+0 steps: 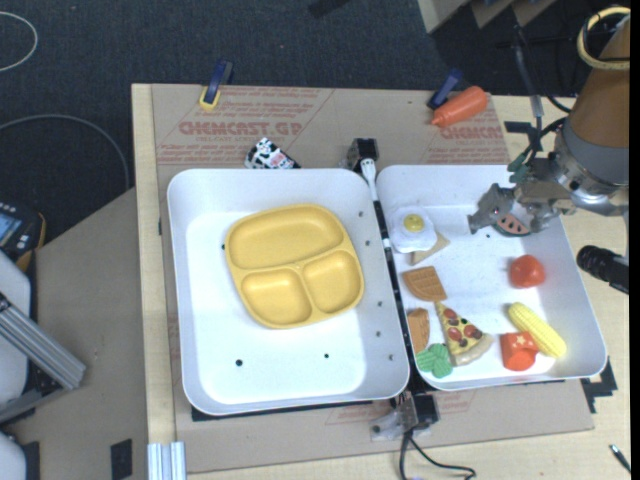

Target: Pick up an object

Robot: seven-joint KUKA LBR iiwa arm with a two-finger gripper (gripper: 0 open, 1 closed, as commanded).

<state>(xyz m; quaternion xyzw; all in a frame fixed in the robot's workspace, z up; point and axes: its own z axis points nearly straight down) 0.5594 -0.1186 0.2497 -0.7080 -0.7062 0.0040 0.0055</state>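
My pincer (503,215) hangs low over the right bin's (575,278) far side; whether it's spread or pinching, I cannot tell. A tomato (526,270) lies just below, corn (538,330) and a pizza slice (461,333) nearer. The left bin (195,308) holds a yellow tray (293,264).

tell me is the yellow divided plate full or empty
Empty. The yellow divided plate in the left bin shows three bare compartments; the toy food lies in the right bin.

— Where does the camera sit?
— Fixed above the bench (150,298), looking down at a slant, far enough to take in both white bins (200,368).
— And the arm (600,118)?
— It enters from the right edge.
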